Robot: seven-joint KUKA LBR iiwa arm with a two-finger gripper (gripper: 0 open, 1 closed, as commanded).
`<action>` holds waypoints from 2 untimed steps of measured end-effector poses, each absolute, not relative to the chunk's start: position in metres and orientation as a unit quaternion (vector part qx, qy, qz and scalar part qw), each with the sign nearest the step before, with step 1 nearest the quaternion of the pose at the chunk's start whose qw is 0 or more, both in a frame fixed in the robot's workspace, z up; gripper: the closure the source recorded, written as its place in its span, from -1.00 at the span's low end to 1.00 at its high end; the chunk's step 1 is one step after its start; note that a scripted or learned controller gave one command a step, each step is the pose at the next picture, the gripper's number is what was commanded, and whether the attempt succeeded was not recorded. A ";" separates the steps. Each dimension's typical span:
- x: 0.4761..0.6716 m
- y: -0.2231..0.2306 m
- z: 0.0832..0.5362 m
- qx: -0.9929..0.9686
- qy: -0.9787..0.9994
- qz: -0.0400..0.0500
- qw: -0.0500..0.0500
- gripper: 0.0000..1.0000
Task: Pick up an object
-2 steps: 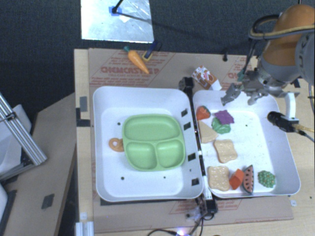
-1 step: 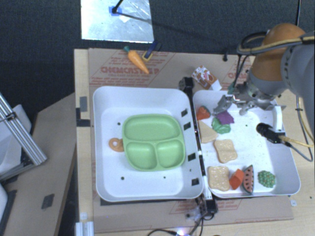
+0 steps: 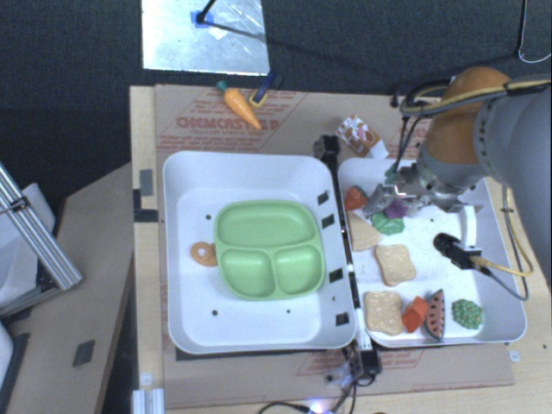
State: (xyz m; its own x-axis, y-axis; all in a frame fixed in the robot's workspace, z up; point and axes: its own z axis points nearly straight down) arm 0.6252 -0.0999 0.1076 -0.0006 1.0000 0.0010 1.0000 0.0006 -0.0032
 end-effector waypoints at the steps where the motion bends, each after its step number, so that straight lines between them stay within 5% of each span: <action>1: 0.626 -0.100 0.084 -0.707 -0.707 0.000 0.000 -1.00; 2: 0.627 -0.100 0.096 -0.707 -0.707 -0.001 -0.001 1.00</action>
